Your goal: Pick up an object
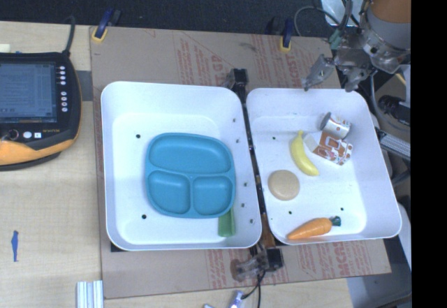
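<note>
White plastic makes up both shallow bins on the surface. The left bin (119,160) carries a blue divided plate (188,174) near its middle and a small green block (226,224) just beside the plate's lower right corner, against the bin's right wall. The right bin (363,223) carries four things: a yellow banana (302,154) near the centre, a crumpled red-and-white packet (334,139) just to the banana's right, a round tan disc (284,185) just below the banana, and an orange carrot (311,228) with a green tip lying near the bin's front wall.

The grey arm (387,13) with its orange band reaches in from the upper right. Its tool (335,75) hangs above the back rim of the right bin, well apart from everything inside it. Whether it stands apart or together cannot be told at this angle; nothing is seen between its tips.

A handheld control pendant (35,107) with a screen lies on the surface to the left of the bins.
</note>
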Controlling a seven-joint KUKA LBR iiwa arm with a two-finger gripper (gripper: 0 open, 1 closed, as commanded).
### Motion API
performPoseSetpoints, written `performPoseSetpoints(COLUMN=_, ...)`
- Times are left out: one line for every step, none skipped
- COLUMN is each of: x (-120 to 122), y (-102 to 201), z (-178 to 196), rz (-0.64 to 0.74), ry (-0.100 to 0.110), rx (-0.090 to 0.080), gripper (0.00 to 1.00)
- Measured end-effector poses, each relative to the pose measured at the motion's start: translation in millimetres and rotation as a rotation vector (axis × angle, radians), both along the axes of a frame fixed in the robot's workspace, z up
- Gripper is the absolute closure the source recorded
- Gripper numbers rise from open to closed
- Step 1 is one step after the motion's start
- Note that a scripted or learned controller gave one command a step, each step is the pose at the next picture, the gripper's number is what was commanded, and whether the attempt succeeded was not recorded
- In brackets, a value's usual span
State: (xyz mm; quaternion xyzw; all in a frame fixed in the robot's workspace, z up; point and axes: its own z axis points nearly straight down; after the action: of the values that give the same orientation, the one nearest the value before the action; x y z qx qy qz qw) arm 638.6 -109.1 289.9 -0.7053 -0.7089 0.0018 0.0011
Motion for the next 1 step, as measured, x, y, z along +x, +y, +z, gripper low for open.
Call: performPoseSetpoints(x=16.1, y=-31.8, z=-148.3, rz=-0.001, ry=0.005, rx=-0.001, gripper=0.0)
